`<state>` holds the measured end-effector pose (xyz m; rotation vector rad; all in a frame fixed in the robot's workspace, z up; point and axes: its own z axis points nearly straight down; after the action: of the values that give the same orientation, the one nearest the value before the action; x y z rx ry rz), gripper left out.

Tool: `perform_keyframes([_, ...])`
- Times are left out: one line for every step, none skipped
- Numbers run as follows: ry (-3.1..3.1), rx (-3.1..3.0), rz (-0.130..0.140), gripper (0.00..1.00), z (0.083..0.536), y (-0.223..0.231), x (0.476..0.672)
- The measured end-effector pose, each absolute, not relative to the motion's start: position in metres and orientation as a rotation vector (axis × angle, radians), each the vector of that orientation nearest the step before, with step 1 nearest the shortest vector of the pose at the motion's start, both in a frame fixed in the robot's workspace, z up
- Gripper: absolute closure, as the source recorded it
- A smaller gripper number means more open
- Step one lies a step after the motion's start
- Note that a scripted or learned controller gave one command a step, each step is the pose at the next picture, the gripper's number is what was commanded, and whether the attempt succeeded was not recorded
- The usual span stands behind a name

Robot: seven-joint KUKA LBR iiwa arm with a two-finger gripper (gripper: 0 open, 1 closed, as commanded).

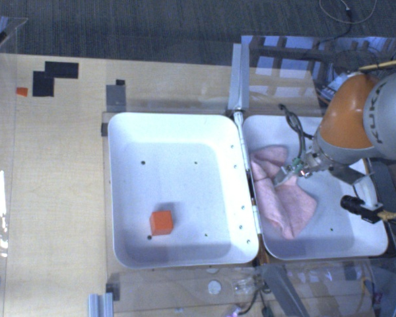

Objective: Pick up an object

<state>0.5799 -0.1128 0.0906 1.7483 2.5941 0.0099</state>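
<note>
gripper over right bin | jaw state: couldn't tell | cloth directly below, long axis 11–5 o'clock | cube far off at 8 o'clock

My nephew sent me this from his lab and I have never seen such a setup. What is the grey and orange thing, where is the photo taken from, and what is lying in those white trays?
The photo is taken by one camera fixed above a bench, looking down at a slant. The grey and orange thing is a robot arm reaching in from the right. At its tip is a gripper, low over a crumpled pink cloth in the right tray. I cannot tell from here whether it holds the cloth. The left tray has a small orange block lying near its front. Its job is to pick up an object.
</note>
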Motion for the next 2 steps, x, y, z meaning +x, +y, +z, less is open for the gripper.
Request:
perform_keyframes([2.502,1.882,0.010,0.00,0.090,-0.093,0.625])
perform_keyframes([2.501,1.871,0.019,1.00,0.104,-0.091,0.628])
